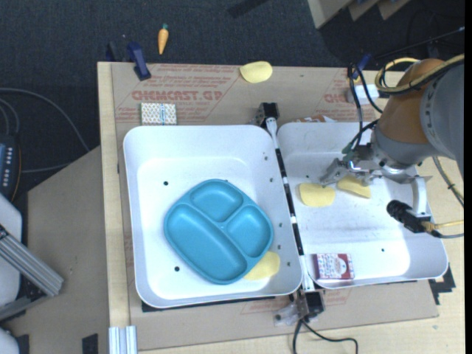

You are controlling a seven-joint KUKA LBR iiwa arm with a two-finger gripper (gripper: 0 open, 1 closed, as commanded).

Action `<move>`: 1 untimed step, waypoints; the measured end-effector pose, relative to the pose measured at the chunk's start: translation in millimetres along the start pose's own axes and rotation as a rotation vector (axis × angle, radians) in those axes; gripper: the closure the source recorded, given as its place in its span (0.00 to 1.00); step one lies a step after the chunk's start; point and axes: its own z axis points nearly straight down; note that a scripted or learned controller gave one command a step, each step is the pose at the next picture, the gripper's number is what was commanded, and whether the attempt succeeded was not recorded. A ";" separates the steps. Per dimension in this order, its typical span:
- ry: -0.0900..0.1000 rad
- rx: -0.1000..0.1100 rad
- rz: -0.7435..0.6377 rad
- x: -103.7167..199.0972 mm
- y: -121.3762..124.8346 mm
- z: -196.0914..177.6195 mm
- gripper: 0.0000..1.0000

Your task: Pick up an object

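Blue divided plate (217,231), yellow pieces (317,195), white bins (140,198).

A tan wooden bench (110,198) with red printed lettering across its far part carries two shallow white plastic bins side by side, the left bin (136,198) and the right bin (413,260), their inner rims meeting at black clips. On the bare board beyond the bins lie a pale yellow rounded piece (256,71), a blue clip (137,60) at the far left corner, and a small white patterned packet (158,113) just beside the left bin's far rim
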 end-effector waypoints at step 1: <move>0.001 0.006 0.001 -13.0 1.6 -34.9 0.00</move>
